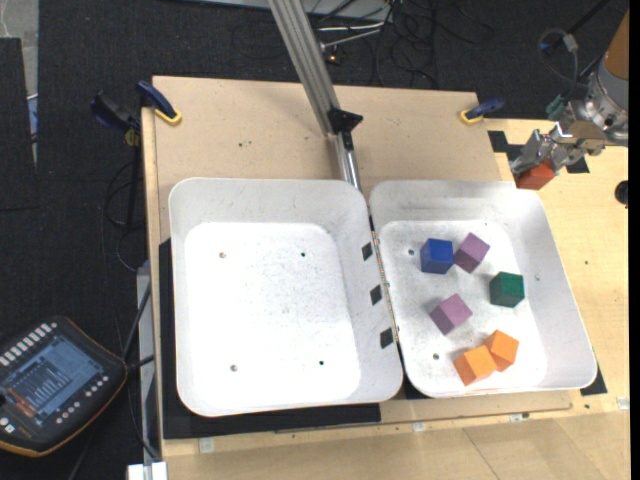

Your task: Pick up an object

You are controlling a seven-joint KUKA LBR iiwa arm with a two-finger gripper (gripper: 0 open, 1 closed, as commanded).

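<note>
My gripper (537, 160) hangs above the back right corner of the right bin (560, 268), just past its rim. It is shut on a red block (536, 177), which shows between the dark fingers. Inside the right bin lie a blue cube (436, 255), a purple cube (472, 251), a green cube (507, 289), a second purple cube (451, 313) and two orange cubes (475, 365) (503, 349) touching each other near the front.
The left bin (190, 268) sits beside the right one. A slanted metal pole (305, 53) ends at the gap between the bins' back edges. Clamps (158, 103) (482, 111) hold the board's back corners. A teach pendant (45, 383) lies at the front left.
</note>
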